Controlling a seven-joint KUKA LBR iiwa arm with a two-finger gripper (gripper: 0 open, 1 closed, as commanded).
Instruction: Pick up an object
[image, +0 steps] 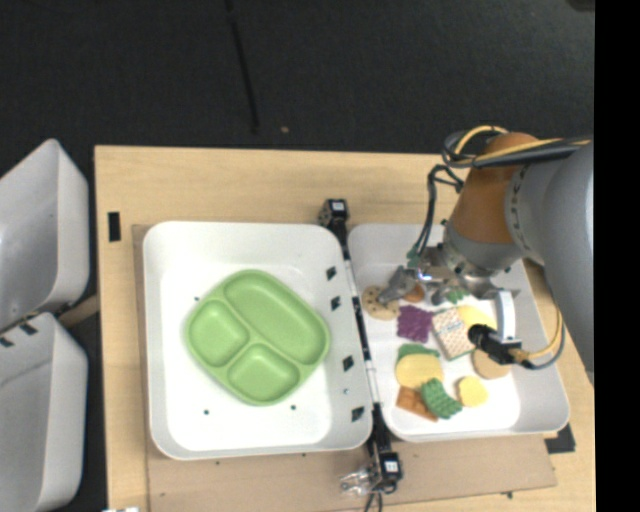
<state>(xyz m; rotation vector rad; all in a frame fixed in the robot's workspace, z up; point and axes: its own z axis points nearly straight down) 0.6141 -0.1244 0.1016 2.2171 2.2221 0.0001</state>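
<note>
Lying in the right bin (540, 405), a heap of small toy foods fills its middle and near part: a purple ridged piece (414, 322), a pale cracker-like square (449, 333) with red specks just right of it, a yellow piece (474, 316) at the cracker's far right corner, a round yellow piece (418, 370) with a green one (417, 351) touching its far edge, an orange wedge (409, 401) and a green ridged piece (440, 399) side by side at the near end, and a small yellow piece (472, 392) to their right. A tan cookie (379, 301) sits apart at the bin's left wall.

The gripper (420, 285) hangs low over the far part of this heap, between the cookie and the purple piece, pointing left and down. Whether it is released or clenched cannot be told; its metal parts blur together, and nothing can be seen between them.

The grey arm (555, 215) comes in from the right, bent down at its orange band (487, 205), with black and yellow cables looping over the wrist.

The left bin (165, 420) holds a green divided plate (257, 336) with three compartments, lying flat near its middle. No writing is legible anywhere.
</note>
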